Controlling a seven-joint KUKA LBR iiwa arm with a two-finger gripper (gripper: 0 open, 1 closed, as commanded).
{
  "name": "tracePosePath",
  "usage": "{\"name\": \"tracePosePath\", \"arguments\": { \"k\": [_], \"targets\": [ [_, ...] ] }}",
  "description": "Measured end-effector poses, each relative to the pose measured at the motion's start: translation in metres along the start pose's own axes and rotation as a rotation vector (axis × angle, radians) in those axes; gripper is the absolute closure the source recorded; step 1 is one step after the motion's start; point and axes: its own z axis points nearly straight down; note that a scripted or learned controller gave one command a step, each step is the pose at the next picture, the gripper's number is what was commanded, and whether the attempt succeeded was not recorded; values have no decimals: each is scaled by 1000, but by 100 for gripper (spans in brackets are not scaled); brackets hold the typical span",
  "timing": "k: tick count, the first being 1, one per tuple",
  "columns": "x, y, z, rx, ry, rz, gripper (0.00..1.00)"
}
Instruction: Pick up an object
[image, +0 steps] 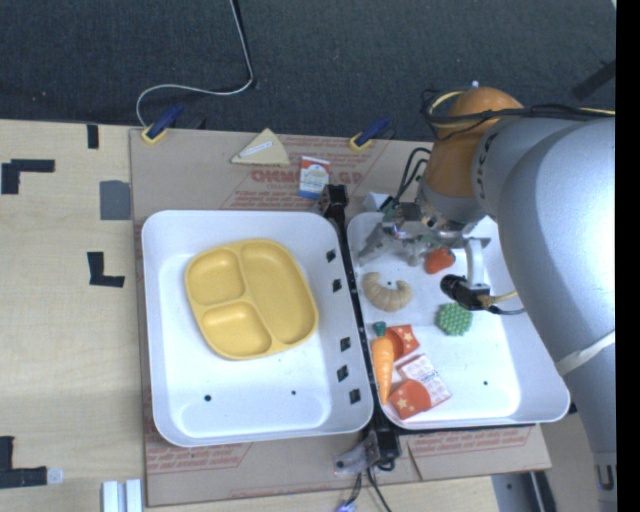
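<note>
In the right bin (520, 385), a red toy (438, 261) lies toward 12 o'clock just beside the gripper (420, 235), whose jaws are too tangled to judge, while the red packets (415, 380) and the cardboard's (262, 180) red print stay unreadable.

The grey arm (560, 230) reaches in from the right, its orange band (470, 140) above the wrist. The gripper (405, 240) hangs low over the far end of the right bin (500, 400), near that bin's inner wall.
</note>
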Motion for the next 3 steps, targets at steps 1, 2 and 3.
{"name": "tracePosePath", "arguments": {
  "k": [1, 2, 3],
  "targets": [
    [-90, -65, -19, -1, 0, 3, 0],
    [-63, -3, -1, -7, 2, -1, 0],
    [-64, -3, -11, -8, -1, -3, 100]
  ]
}}
